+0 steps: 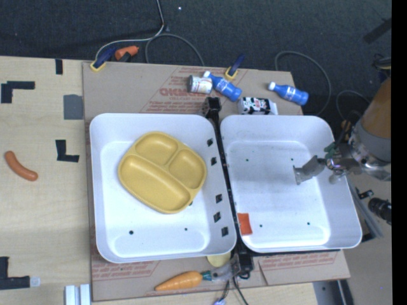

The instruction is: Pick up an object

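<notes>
Yellow and three-sectioned, a plate (pixel 163 171) lies flat in the left bin (pixel 105 234). Right of the divider, a small orange block (pixel 244 223) rests on the right bin (pixel 318 237) floor. Further right, the gripper (pixel 313 168) hovers above that bin's right side; whether it holds anything cannot be told.

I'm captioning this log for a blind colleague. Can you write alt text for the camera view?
The gripper reaches from the right over the right bin, away from the small orange block at its near-left corner. The left bin holds a yellow tray; bottles, a carrot and a sausage lie outside.
</notes>
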`<state>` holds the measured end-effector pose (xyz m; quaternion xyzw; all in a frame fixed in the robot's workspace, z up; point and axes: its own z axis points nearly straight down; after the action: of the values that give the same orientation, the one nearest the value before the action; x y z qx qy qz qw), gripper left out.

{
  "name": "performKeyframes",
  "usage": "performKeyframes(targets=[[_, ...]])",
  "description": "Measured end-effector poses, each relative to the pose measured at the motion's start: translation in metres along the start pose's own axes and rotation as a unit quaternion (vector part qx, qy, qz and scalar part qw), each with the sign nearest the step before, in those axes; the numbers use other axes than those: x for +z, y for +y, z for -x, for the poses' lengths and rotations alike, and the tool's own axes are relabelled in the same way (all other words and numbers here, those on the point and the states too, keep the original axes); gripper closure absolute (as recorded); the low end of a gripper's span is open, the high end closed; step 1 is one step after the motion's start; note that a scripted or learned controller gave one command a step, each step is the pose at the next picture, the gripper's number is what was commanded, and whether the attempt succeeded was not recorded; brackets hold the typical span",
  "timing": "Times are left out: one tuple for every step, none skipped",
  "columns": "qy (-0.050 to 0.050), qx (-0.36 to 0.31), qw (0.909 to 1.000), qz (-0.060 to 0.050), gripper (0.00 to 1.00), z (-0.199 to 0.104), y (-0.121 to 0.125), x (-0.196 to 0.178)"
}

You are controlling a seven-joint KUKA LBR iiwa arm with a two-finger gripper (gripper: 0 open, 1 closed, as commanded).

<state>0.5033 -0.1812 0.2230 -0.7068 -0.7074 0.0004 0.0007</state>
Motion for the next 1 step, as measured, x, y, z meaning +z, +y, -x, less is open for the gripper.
performKeyframes(targets=[[0.003, -0.001, 1.0, -0.007, 0.0, -0.0582, -0.0231, 0.1217]])
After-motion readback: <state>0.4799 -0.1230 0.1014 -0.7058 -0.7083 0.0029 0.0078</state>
